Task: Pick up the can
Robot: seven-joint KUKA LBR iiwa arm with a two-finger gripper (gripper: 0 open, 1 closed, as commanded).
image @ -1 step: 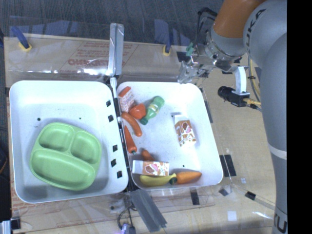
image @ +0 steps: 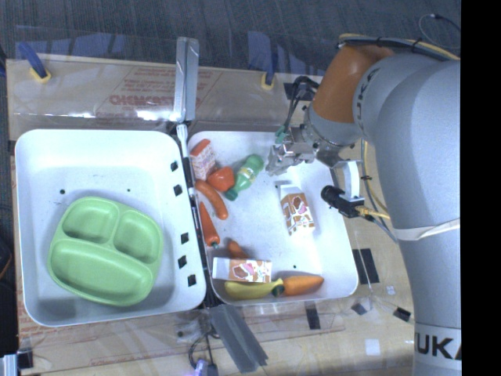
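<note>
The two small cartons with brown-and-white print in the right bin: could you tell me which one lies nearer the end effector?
The carton lying alone mid-bin, just below the end effector. The other carton lies at the bin's near edge, against the banana.

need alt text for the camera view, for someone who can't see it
A grey robot arm reaches from the right, its gripper above the right bin, near a green bottle. The bin also holds a can, toy vegetables and small cartons; the left bin holds a green divided plate.
</note>
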